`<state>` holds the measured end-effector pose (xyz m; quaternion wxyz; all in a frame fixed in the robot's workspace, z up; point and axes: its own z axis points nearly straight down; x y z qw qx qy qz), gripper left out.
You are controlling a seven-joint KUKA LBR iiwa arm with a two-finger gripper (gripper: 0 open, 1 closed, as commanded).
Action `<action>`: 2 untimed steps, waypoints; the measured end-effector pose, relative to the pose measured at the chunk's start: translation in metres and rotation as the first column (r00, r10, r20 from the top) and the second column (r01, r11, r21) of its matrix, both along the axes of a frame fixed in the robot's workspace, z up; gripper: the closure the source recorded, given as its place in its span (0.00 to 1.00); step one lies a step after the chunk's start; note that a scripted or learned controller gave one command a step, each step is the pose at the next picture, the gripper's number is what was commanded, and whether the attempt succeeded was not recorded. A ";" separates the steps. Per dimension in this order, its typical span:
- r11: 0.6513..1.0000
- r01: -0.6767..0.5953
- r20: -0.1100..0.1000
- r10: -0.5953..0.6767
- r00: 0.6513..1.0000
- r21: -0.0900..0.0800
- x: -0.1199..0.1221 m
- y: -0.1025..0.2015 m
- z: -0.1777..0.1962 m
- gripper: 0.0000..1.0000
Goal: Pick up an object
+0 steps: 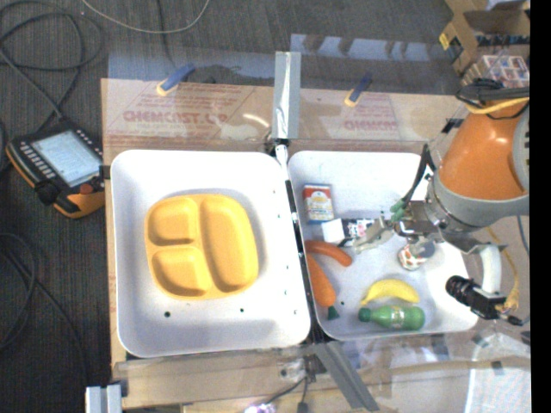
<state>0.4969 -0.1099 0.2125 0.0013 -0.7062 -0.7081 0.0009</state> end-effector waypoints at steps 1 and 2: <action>1.000 -0.017 0.001 0.017 1.000 -0.001 0.033 -0.052 -0.034 0.00; 0.996 -0.092 0.002 0.092 0.996 0.001 0.040 -0.074 -0.088 0.00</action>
